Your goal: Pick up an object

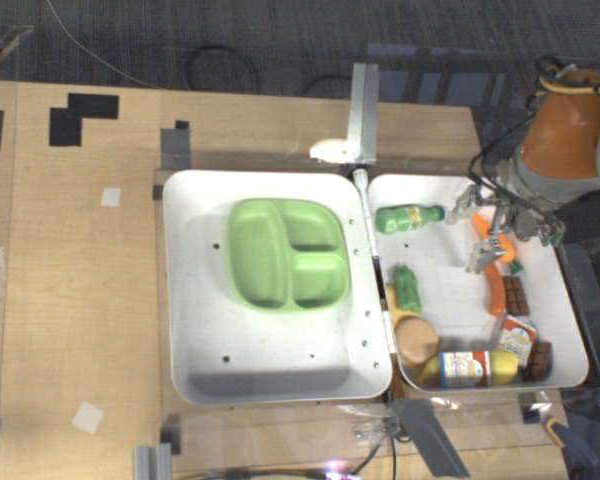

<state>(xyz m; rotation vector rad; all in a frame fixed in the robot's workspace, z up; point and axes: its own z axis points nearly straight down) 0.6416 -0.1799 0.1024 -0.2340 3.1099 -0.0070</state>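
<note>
Seen from above at a slant, my bench carries two shallow white bins side by side. The left bin (195, 268) holds a green divided tray (285, 253) lying flat near its middle. The right bin (440, 258) holds a scatter of small things. My arm (570, 133), grey with an orange band, comes in from the right, and my claw (495, 236) hangs over the upper right part of the right bin. Whether it is released or clenched, I cannot tell; the metal parts blur together there. Just beneath and beside my claw lies an orange carrot-like piece (494, 286), running down toward the bin's right side, with a brown chocolate bar (516, 295) touching it on the right. A green bottle (408, 218) lies on its side near the bin's top left. A small green vegetable (407, 288) lies along the left wall, and below it sits a tan round piece (417, 339). Along the bottom edge lie a yellow bottle with a label (465, 369), a small carton (514, 343) and another brown piece (538, 360).
</note>
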